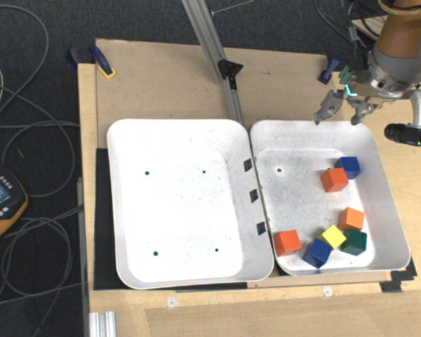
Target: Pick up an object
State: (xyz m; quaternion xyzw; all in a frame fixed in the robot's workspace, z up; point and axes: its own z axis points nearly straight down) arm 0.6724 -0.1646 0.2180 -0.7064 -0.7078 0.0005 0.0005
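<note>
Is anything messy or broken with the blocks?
Nothing looks broken or spilled. All the blocks sit inside the right bin, some bunched at its near edge around the yellow block. The left bin looks fine too.

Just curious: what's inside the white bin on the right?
The right bin holds seven blocks: two blue, three orange, one yellow, one green. The yellow partly covers a blue one.

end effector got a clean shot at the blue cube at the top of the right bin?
Probably yes. The end effector hovers open above the right bin's far rim, holding nothing, with bare floor between it and the blue cube. One catch: the red cube touches its near-left side, crowding one finger.
</note>
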